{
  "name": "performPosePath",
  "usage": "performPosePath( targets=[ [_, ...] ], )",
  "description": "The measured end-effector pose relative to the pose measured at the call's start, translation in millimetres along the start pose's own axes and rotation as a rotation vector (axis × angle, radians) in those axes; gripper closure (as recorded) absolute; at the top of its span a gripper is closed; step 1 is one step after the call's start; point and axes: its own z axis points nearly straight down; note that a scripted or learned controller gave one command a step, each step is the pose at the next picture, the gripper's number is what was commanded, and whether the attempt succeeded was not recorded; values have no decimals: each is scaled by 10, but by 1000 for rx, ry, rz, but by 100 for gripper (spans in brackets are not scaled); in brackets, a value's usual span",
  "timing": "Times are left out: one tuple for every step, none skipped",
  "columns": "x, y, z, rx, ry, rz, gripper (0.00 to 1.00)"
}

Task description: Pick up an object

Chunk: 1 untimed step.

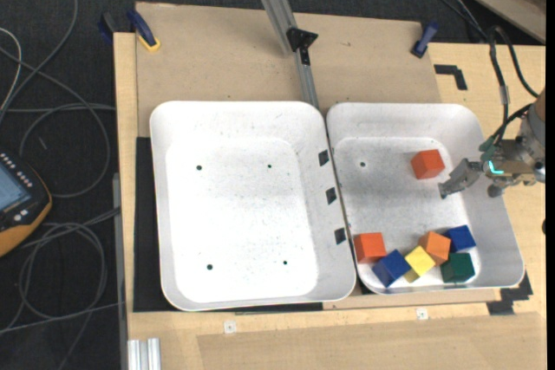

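The right bin (395, 111) holds several small blocks. An orange-red block (427, 163) lies alone in its far half. Along the near wall sit an orange block (370, 246), a blue block (391, 266), a yellow block (420, 260), another orange block (436, 245), a second blue block (460, 237) and a green block (458, 268). My gripper (475, 185) hangs over the bin's right side, just right of and a little nearer than the orange-red block. It is open, with nothing between its fingers (454, 180).
The left bin (163, 186) stands beside the right one. A slanted metal pole (276, 0) rises from behind the bins. Blue clamps (144, 30) grip the board's far corners. Cables and a handheld pendant (17, 199) lie on the floor at left.
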Motion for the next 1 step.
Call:
performPosePath(
  targets=[
    [1,5,-17,-4,-1,-1,0]
  ],
)
